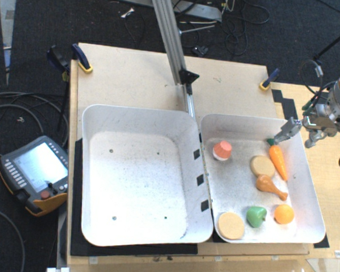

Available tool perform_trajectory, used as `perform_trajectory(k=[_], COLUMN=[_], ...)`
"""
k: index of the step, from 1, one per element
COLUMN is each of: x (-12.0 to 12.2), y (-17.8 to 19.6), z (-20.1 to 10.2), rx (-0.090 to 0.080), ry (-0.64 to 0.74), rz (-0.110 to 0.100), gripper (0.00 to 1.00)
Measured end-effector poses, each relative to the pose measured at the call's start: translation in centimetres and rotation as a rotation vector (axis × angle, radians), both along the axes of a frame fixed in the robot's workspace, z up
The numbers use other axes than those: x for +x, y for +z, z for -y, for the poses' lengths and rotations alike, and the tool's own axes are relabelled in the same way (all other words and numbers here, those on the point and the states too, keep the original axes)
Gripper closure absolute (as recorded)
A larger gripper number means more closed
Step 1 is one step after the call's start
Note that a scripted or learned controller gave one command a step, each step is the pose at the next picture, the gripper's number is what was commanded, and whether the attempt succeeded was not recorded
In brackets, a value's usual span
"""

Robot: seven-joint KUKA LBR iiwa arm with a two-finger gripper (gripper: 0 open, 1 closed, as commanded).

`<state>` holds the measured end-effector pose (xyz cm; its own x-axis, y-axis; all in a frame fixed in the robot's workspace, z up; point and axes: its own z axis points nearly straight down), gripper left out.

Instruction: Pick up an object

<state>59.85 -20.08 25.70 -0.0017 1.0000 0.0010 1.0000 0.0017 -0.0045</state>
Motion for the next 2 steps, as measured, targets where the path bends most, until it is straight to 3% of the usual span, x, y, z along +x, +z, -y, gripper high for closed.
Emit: perform_trajectory(k=[1,2], x=[0.1,0.1], y=[0.3,-4.1], z=[0.0,-0.6], rx=[-0.002,-0.001], ry=[0.002,0.001], rz=[0.004,0.0], gripper=[0.0,0.0])
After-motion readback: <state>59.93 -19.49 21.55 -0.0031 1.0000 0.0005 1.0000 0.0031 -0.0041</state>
